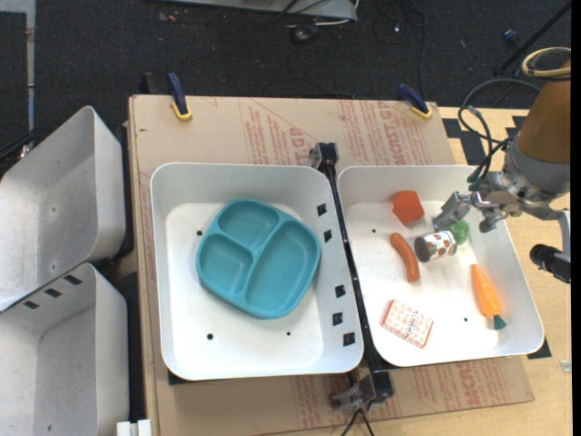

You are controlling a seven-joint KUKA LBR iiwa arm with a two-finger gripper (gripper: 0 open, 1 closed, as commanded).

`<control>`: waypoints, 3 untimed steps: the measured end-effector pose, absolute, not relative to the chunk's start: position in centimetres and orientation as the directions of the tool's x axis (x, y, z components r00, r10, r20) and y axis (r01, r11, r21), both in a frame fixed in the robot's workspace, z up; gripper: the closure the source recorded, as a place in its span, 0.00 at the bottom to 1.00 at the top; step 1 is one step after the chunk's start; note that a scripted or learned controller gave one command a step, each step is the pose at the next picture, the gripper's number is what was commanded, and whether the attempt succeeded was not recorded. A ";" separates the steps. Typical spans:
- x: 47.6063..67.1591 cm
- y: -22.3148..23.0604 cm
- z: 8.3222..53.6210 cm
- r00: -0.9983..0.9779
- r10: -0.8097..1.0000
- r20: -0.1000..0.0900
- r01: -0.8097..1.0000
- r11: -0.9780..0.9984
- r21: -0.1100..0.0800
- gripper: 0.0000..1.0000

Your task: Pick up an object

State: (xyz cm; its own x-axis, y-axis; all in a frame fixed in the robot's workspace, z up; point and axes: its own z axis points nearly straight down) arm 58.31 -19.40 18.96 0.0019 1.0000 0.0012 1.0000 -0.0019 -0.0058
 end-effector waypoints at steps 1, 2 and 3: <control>58.4 -19.1 12.5 0.002 1.000 0.001 1.000 -0.002 -0.006 0.00; 58.6 -19.1 14.0 0.001 1.000 -0.001 1.000 -0.001 0.003 1.00; 58.1 -19.4 18.5 0.003 1.000 -0.002 1.000 -0.003 0.005 1.00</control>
